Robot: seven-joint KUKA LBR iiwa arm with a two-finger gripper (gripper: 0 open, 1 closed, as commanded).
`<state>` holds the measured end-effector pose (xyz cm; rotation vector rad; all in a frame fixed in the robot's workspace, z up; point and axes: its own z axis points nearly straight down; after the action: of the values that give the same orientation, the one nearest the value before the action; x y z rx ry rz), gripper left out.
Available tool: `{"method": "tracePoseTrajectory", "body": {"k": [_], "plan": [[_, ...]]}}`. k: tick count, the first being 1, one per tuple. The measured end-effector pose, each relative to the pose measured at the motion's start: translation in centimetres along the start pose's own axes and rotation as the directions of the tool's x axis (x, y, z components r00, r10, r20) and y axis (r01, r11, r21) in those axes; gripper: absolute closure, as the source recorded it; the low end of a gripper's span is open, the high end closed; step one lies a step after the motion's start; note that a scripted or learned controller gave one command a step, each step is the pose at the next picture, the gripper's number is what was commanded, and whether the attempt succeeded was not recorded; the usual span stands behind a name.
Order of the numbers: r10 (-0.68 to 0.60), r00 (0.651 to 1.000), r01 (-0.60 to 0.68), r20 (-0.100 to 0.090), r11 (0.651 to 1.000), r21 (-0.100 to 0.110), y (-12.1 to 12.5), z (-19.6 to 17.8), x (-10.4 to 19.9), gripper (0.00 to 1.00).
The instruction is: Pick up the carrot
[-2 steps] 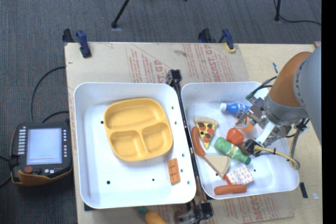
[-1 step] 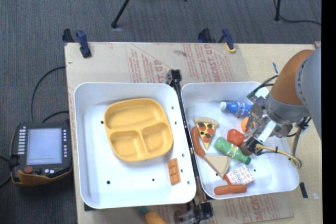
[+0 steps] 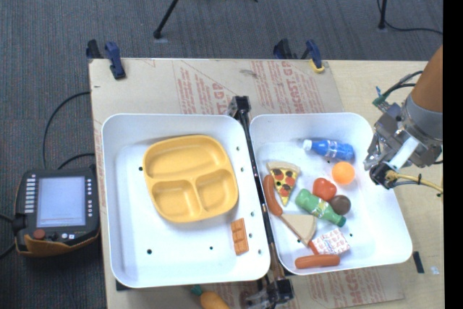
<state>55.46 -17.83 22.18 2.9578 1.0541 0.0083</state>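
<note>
1. Orange plastic with a stub of yellow-green at one end: I take this to be the carrot point(image 3: 210, 299). It lies on the bare bench, just outside the near rim of the left bin point(image 3: 116, 155).
2. From the gripper point(image 3: 383, 171) the carrot is well apart. It sits far to the gripper's left in the view and closer to the camera, past the whole right bin point(image 3: 391, 228).
3. The gripper hangs over the far-right rim of the right bin, just beside the orange ball point(image 3: 343, 173). Whether it is released or clenched cannot be told at this angle, and nothing shows in its grasp.
4. An orange-red sausage point(image 3: 317, 261) lies much nearer the gripper, at the near edge of the right bin. Its similar long shape could draw a mistaken grab.
5. Handling, as a judgement: the carrot looks like a toy, so probably light, stiff and hollow, with a smooth tapered skin that may slip or roll under pressure.
6. The thicker middle looks like the best hold, with the jaws set across the long axis. The narrow tip would likely squirt out.
7. The picture's lower edge crops part of the carrot, so its full length is uncertain.
</note>
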Motion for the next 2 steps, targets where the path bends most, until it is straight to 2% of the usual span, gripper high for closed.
{"method": "tracePoseTrajectory", "body": {"k": [1,2], "plan": [[0.000,1.000,0.000,0.007,1.000,0.010,-0.3,0.6,-0.1,0.00],[0.127,0.992,-0.127,0.008,0.992,0.012,-2.3,13.5,0.1,0.00]]}}
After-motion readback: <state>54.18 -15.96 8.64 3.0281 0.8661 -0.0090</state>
